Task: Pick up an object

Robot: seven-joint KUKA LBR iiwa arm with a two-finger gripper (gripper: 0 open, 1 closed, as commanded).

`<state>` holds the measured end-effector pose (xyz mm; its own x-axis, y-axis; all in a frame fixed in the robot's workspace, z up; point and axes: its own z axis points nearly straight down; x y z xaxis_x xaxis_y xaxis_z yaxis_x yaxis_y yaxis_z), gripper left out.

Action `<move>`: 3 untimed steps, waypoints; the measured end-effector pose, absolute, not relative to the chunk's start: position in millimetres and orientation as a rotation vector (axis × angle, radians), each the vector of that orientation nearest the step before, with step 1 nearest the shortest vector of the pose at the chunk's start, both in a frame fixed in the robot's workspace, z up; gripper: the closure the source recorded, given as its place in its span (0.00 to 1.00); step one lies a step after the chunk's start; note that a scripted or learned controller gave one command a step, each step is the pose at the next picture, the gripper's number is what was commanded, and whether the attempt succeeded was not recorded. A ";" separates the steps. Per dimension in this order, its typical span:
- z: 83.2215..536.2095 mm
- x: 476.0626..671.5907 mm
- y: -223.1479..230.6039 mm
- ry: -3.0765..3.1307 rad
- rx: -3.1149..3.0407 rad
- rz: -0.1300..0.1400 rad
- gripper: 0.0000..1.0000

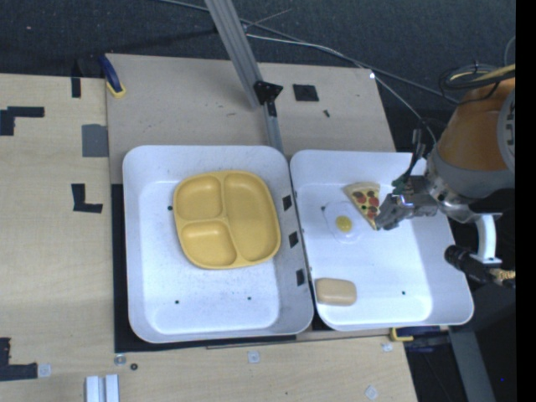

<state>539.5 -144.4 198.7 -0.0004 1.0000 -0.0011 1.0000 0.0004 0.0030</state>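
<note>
the tool [389,217] sits low in the right bin [419,300], right beside the pizza slice [365,199], at its lower right edge. i cannot tell how wide the tool is. a fried egg [343,224] lies just left of it. a tan soap bar [336,291] lies nearer the front. a yellow plate [226,219] fills the left bin [151,308].

A single fixed camera looks down at a slant from above the surface [50,249], far enough back to take in both white bins: the left bin [142,308] and the right bin [435,308] side by side. Dark floor lies beyond the far edge, and the arm [477,141] enters from the right.
</note>
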 end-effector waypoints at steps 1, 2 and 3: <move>223.0 540.1 -144.2 2.222 2.219 0.001 1.00; 232.8 535.9 -88.4 2.231 2.216 0.001 1.00; 240.1 530.4 -37.6 2.231 2.216 0.001 1.00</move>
<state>530.4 -37.6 240.1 -0.0068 1.0000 0.0023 1.0000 0.0069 -0.0016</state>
